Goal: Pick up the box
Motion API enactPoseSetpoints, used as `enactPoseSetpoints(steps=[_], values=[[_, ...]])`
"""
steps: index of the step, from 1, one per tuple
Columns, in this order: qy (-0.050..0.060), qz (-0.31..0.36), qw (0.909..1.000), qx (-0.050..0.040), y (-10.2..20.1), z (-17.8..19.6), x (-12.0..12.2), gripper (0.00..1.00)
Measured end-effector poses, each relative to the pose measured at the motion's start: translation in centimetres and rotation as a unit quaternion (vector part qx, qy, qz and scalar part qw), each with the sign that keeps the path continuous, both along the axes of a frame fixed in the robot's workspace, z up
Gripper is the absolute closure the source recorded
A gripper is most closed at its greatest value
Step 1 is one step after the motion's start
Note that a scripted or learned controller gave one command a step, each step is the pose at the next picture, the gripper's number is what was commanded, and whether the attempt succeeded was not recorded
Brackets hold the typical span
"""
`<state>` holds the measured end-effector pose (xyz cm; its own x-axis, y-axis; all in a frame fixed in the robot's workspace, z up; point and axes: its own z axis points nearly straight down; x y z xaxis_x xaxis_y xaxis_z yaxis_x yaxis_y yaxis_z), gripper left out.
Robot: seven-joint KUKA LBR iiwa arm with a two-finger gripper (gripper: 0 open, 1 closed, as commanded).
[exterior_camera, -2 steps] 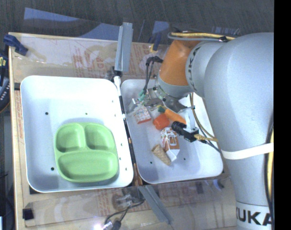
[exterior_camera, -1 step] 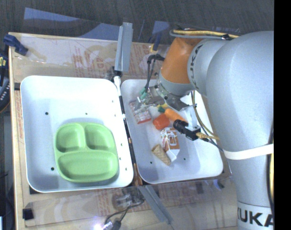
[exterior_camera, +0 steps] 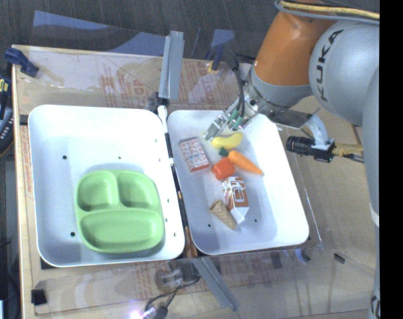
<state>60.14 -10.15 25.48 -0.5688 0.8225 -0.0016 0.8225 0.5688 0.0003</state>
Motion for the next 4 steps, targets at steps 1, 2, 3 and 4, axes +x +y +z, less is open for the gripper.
enactPoseSetpoints(steps=[1,2,3,4], values=[[0.000,0.000,1.0000,-0.0001,0.0,0.0,0.0,0.00],[0.002,-0.061,0.9981,0.0004,0.0,-8.9,1.6,0.00],[-0.003,-0.134,0.9910,-0.0015,-1.4,-15.9,1.8,0.00],[-0.004,-0.132,0.9913,-0.0015,-1.3,-14.7,1.9,1.00]])
